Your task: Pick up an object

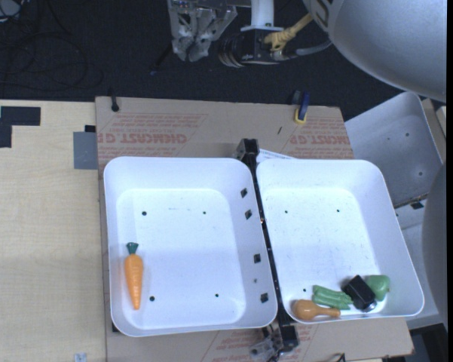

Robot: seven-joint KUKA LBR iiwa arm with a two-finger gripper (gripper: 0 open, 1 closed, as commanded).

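- Plainly the pick has not begun, as I judge it; the gripper (192, 40) hangs high at the top of the camera view, over the dark floor beyond the bench, well apart from both bins
- Its metal fingers point downward with nothing visible between them; whether they are spread or closed I cannot tell, since they blur together against the dark background
- Candidates for picking lie in two places; a toy carrot (133, 275) rests alone near the lower-left corner of the left bin (181, 173), green top pointing away from the camera
- Four more things crowd the lower-right corner of the right bin (324, 173); an orange pear-shaped gourd (314, 310), a green bean-like piece (332, 297), a black block (359, 292) and a green rounded thing (378, 283), touching or just beside one another
- What is left, by my reading, is everything; choosing a target, travelling over a bin, descending, closing and lifting
- Writing shows on the cardboard sheet (173, 130) under the bins; red print, upside down from this angle, seems to read "CHEMCRAFT GP" or similar, too soft to be sure; a partial dark letter marks the grey arm (384, 29) at top right
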